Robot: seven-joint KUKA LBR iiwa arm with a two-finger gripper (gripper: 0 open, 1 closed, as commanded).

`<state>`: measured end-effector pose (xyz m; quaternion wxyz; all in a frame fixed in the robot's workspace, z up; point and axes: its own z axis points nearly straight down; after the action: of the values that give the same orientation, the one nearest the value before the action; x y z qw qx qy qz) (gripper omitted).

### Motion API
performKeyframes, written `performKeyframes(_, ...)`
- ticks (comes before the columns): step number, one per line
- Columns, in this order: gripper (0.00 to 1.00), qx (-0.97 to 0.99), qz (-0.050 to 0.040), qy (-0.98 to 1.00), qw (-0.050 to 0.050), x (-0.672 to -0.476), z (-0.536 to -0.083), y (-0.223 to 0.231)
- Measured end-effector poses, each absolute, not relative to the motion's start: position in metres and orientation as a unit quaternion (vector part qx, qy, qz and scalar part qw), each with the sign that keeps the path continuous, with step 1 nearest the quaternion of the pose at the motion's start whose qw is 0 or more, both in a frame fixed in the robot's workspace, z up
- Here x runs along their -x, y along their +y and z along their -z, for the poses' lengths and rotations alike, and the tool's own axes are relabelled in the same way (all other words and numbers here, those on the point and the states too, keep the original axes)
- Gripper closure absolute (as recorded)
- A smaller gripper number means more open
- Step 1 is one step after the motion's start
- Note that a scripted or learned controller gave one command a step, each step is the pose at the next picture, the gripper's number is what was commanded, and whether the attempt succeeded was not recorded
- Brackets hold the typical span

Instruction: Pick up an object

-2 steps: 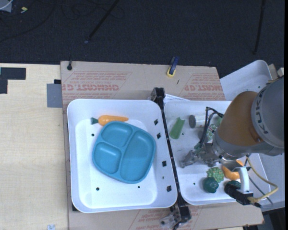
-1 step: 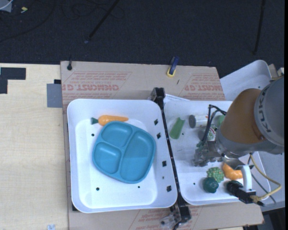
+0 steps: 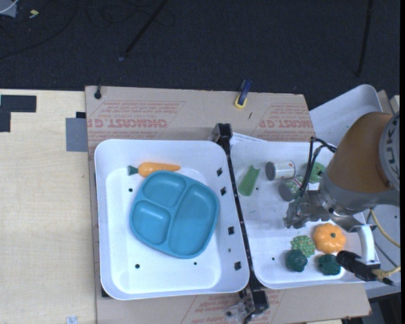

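The tool (image 3: 298, 216) is hanging low in the right bin (image 3: 270, 262), just above a light green bumpy toy (image 3: 302, 244) and beside an orange pumpkin (image 3: 329, 237); whether anything is gripped cannot be told. A blue divided plate (image 3: 174, 213) is lying in the left bin (image 3: 115, 248).

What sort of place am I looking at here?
Probably a robotics lab's grasping test bench: two white bins on cardboard, toy food such as an orange pumpkin and a carrot, loose cables behind.
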<state>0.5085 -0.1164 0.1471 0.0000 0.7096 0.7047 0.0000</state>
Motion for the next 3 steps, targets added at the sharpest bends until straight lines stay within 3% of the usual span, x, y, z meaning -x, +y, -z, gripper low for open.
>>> performKeyframes(1,1.00,-0.707,-0.0009,0.707,0.001,-0.513,-0.209,-0.113)
performKeyframes(2,1.00,-0.707,-0.0001,0.707,0.000,-0.513,-0.228,-0.114)
performKeyframes(3,1.00,-0.706,0.0005,0.708,-0.002,-0.505,-0.235,-0.065)
